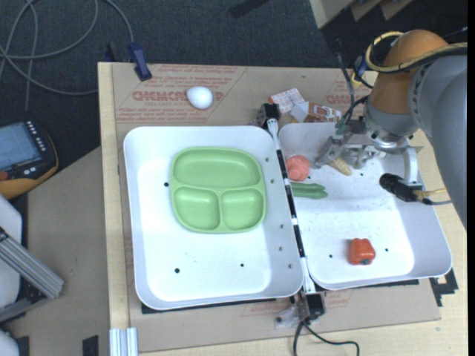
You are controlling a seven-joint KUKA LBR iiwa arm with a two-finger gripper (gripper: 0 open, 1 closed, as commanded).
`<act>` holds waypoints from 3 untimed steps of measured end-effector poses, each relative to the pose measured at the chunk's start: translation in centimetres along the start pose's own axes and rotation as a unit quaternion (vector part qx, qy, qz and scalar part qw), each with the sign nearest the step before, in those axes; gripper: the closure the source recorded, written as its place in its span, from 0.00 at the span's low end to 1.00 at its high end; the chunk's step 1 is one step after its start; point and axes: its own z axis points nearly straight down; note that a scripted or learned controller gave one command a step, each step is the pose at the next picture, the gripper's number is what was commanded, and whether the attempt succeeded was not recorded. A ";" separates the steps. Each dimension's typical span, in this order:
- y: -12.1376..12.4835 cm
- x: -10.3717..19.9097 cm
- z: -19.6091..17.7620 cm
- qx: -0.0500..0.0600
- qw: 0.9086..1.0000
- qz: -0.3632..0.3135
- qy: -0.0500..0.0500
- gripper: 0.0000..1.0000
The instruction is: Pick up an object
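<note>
Dark carpet floor (223, 35) with a looping cable (67, 21) surrounds the bench (126, 199).

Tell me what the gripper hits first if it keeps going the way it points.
The gripper points left and down into the right bin. Likely first contact is the pink object beside the green piece, though height above the floor is unclear.

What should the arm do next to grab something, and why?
Probably ease left and down toward the pink round object. The gripper hangs just to its right in the right bin, and nothing shows between its jaws.
</note>
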 end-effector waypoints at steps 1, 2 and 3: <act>0.0 0.9 -0.1 0.000 1.000 0.000 -0.001 0.00; 0.0 0.6 -0.1 0.000 1.000 0.000 -0.001 0.00; 0.6 1.3 -0.4 -0.013 1.000 -0.002 -0.003 0.00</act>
